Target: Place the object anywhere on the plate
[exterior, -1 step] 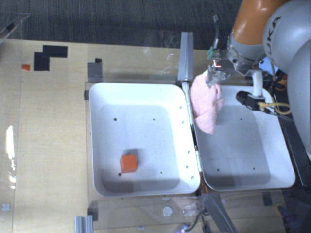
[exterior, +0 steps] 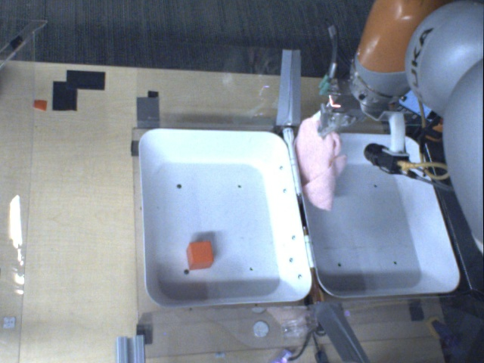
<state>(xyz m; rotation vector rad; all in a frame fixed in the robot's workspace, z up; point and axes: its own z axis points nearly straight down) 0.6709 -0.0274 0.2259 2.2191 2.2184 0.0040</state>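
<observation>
Overhead, end effector clamped on pink cloth above right bin; orange block in left bin.

The arm runs off the frame's upper right, and the pink cloth hides the gripper's fingertips (their spread unreadable).

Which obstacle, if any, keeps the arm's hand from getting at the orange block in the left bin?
Probably none: the orange block lies alone and uncovered, but the hand has a pink cloth hanging from it.
</observation>
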